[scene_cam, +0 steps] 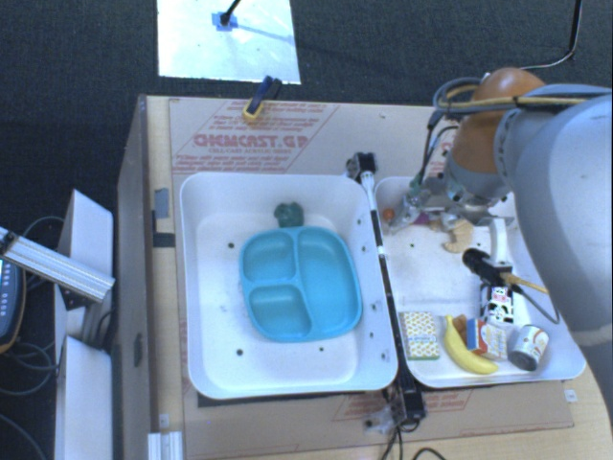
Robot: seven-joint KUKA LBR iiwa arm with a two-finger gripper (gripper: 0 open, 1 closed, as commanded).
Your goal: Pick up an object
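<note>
Bright, even overhead light; soft shadows (barely any), glare on the glossy white plastic bins (206, 257), slightly soft focus.

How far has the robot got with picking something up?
Not far yet. Nothing looks lifted: the banana, the little can and the patterned box all lie in the right bin, and the blue tray sits in the left bin. The arm is reaching over the far end of the right bin. Grabbing and lifting something is still to do.
</note>
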